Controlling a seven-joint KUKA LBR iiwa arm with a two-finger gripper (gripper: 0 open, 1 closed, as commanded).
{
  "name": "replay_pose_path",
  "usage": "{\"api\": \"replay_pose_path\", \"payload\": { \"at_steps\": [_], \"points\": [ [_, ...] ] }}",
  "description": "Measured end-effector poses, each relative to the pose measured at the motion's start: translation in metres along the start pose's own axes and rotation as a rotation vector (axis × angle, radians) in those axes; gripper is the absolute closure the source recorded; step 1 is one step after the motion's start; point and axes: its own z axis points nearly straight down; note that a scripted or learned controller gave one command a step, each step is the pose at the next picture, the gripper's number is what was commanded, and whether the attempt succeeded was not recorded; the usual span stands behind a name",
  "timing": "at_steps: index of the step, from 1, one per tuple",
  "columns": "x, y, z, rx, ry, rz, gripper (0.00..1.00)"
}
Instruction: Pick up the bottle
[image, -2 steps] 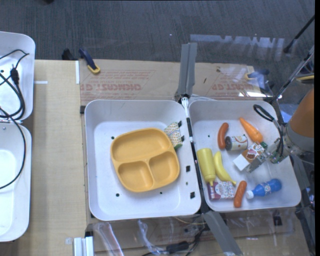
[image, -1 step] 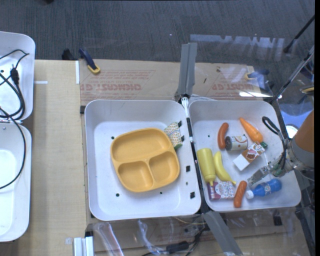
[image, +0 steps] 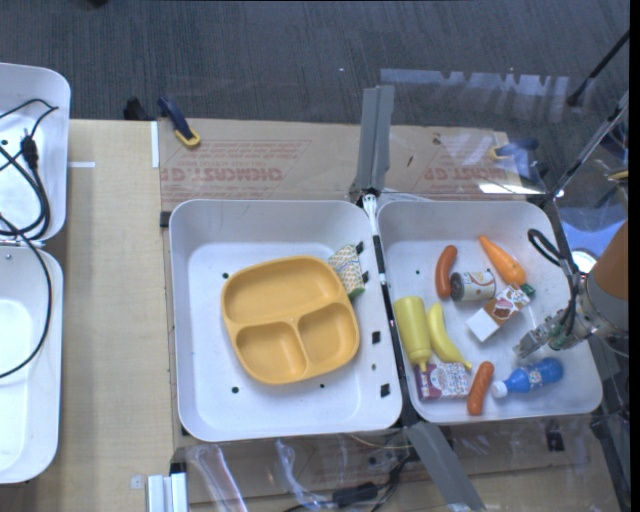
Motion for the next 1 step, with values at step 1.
{"api": "replay_pose_path", "payload": {
  "at_steps": [1],
  "points": [
    [-0.0001, -0.0001, 0.0, 0.0, 0.0, 0.0, 0.0]
  ]
}}
